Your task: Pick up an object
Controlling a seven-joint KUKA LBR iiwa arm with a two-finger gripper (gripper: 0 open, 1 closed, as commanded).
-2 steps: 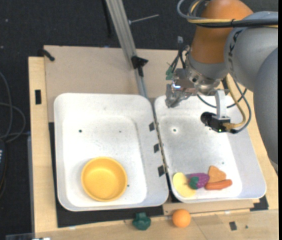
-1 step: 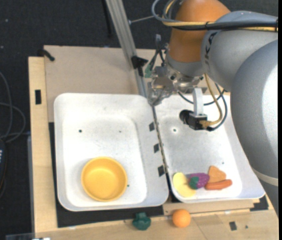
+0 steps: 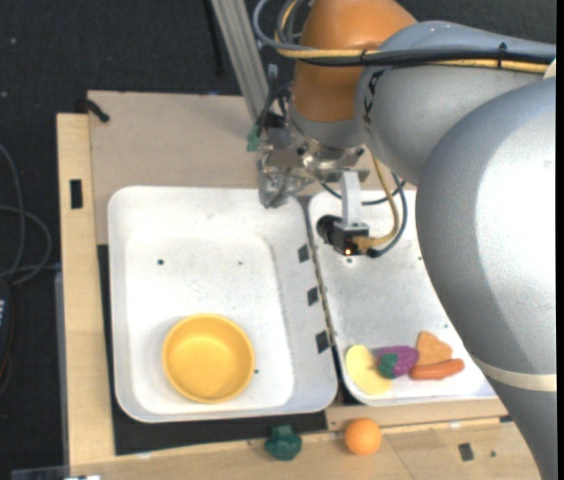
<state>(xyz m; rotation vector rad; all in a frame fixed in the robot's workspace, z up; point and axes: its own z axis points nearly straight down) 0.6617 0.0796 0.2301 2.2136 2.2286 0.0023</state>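
Your claw (image 3: pixel 307 173) sits high by the bins' far rims; can't tell its opening. Drop straight onto the yellow bowl (image 3: pixel 208 357); grip its rim.

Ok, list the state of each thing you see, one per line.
yellow bowl: upright, in the left bin.
toy pile: at the right bin's near end.
orange ball: on the bench, outside the bins.
green piece: on the bench beside the ball.
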